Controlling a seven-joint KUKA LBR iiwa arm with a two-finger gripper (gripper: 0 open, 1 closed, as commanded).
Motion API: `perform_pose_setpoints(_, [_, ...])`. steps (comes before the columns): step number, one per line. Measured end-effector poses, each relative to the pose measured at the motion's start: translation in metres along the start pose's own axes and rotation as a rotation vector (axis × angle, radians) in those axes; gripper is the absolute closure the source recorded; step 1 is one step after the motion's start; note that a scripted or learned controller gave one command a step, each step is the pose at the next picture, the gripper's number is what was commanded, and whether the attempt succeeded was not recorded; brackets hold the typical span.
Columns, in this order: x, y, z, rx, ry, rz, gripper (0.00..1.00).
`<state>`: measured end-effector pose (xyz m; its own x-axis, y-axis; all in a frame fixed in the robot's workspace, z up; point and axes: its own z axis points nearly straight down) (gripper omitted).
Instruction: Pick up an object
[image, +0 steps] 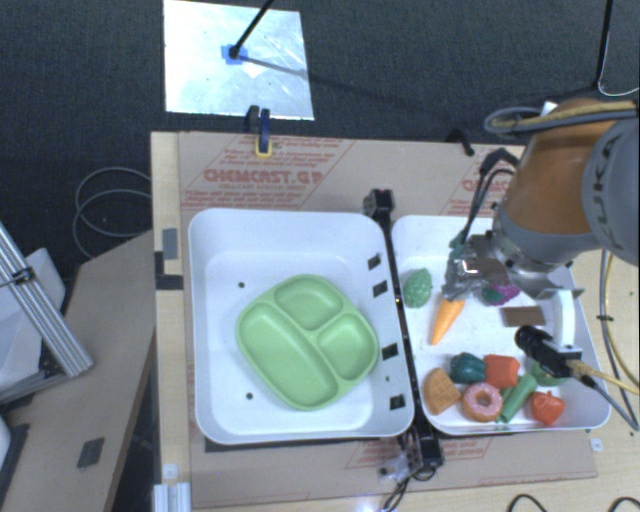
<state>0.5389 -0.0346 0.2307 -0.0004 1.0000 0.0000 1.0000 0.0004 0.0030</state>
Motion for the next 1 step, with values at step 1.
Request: perform_pose_setpoints(1, [-0.0004, -0.0048, -0.0007, 0.002, 0.000, 0.000, 1.00])
